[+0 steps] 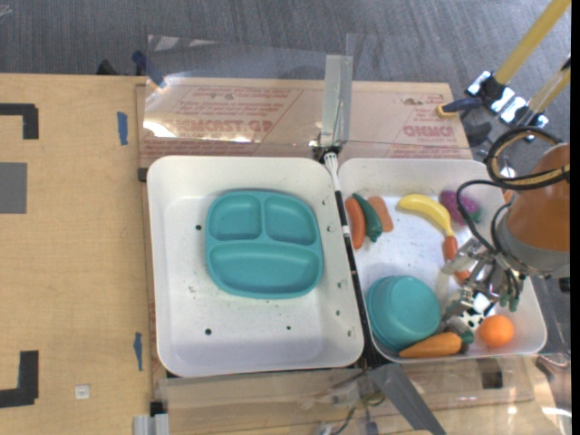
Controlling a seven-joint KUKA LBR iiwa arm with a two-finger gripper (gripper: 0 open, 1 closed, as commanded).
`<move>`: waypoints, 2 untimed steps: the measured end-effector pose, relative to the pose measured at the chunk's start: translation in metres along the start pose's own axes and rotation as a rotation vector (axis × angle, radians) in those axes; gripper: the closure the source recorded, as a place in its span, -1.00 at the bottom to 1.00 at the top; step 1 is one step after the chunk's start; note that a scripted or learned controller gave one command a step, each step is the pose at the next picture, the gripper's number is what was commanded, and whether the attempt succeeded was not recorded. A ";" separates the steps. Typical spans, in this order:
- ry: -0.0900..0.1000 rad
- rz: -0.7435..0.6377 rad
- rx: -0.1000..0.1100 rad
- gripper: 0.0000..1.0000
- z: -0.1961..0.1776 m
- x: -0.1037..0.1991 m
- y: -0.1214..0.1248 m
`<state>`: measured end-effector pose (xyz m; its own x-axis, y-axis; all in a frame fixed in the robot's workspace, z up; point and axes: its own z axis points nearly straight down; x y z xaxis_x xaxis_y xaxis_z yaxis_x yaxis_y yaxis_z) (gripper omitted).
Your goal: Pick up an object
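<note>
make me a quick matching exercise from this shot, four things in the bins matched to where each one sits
Things:
1. divided teal plate
2. banana
3. teal bowl
4. orange ball

Places:
A. right bin, near right corner
B. left bin, middle
C. right bin, far side, beside the purple piece
D. right bin, near left part, with the carrot at its near edge

Pairs: 1-B, 2-C, 3-D, 4-A
</note>
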<state>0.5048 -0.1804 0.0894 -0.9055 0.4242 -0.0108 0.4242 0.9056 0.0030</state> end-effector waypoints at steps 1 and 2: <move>0.001 0.207 0.002 -1.00 0.002 -0.085 -0.005; 0.003 0.257 0.001 -1.00 0.002 -0.076 0.017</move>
<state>0.5805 -0.1967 0.0885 -0.7679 0.6405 -0.0071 0.6405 0.7679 0.0038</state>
